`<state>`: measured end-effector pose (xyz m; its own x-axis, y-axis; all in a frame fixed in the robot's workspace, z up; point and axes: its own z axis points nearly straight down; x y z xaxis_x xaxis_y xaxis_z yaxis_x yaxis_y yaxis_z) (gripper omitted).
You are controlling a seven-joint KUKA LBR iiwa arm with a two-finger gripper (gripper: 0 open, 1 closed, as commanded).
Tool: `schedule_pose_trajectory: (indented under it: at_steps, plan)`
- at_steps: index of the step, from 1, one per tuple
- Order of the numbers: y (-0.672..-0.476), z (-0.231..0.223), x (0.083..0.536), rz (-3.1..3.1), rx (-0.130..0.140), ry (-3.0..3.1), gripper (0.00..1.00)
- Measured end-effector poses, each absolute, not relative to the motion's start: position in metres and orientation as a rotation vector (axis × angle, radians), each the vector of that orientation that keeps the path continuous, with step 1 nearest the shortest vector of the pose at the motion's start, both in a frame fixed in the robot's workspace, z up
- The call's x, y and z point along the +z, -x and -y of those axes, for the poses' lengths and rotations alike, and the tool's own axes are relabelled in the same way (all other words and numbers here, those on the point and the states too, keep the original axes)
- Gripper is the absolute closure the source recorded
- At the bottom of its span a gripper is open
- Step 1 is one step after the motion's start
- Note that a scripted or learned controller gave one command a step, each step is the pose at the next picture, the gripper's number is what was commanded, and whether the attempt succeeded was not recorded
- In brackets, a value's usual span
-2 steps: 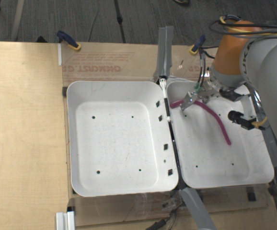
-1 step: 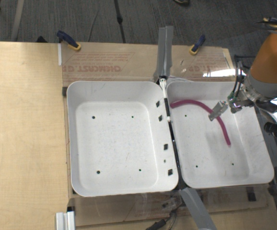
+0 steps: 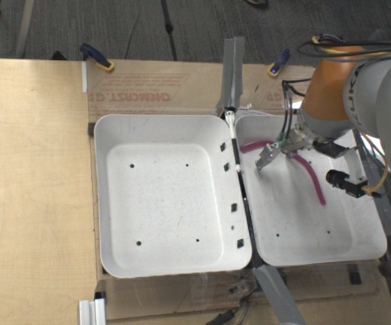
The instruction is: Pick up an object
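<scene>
A long, thin magenta strip [image 3: 315,181] lies in the right bin [image 3: 304,246]. It runs from the bin's back left corner toward the middle right. My gripper [image 3: 268,156] hangs low over the strip's middle, near the back left of that bin, and covers part of it. One magenta end [image 3: 251,145] sticks out to the gripper's left. The other end trails away to the right and toward the front. The grey arm with its orange band [image 3: 331,90] comes in from the back right.
The left bin [image 3: 114,202] sits beside the right one, with a narrow grey divider [image 3: 239,181] between them. Two blue clamps [image 3: 95,56] [image 3: 279,62] hold the cardboard at the back. A black fitting with a yellow cable [image 3: 348,181] hangs from the arm over the right bin.
</scene>
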<state>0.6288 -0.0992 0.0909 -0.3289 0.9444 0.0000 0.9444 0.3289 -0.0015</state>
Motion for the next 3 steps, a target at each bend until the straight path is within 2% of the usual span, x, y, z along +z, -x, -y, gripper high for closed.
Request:
schedule_pose_trajectory:
  at_steps: [1, 2, 3]
  plan:
    - [-0.539, 0.117, 0.091, 2.637, 0.002, 1.705, 0.0]
    - [-0.643, 0.117, 0.094, 2.741, 0.002, 1.544, 0.0]
    - [-0.561, 0.105, 0.091, 2.851, 0.0, 1.319, 0.0]
